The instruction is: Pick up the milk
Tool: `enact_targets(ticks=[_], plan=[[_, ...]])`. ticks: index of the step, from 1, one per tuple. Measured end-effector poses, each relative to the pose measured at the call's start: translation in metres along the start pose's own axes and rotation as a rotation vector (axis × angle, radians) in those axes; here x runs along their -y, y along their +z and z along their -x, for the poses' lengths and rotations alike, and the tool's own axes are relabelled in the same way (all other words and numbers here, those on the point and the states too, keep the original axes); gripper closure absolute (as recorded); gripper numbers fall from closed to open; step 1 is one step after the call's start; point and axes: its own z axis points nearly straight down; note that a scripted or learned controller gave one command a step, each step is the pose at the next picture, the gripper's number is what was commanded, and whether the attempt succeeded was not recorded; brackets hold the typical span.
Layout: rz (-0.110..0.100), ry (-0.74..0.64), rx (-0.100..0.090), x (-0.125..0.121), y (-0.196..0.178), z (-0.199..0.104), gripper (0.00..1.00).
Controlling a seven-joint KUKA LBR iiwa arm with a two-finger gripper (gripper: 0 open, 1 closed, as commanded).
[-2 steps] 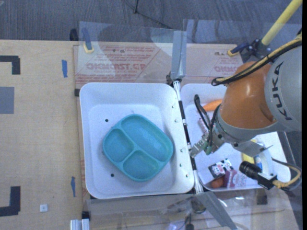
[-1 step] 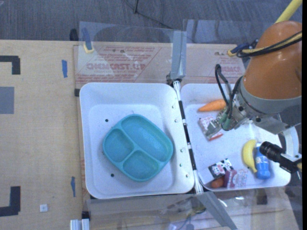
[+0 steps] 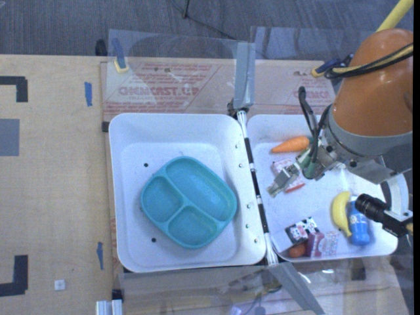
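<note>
My claw (image 3: 281, 182) hangs empty mid-frame in the right bin (image 3: 279, 131), fingers slightly apart, below the carrot (image 3: 291, 145), so I judge I'm approaching and must next swing toward the cow-patterned milk carton (image 3: 302, 230) at the bin's lower edge.

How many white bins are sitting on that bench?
2. The left bin holds a blue divided plate. The right bin holds the small food items, with the robot's arm partly covering its right side.
</note>
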Motion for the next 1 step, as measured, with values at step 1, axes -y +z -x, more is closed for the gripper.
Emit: enact_targets(ticks=[1], plan=[[0.0,0.15,0.001,-0.001,-0.0365,-0.0019,0.0]])
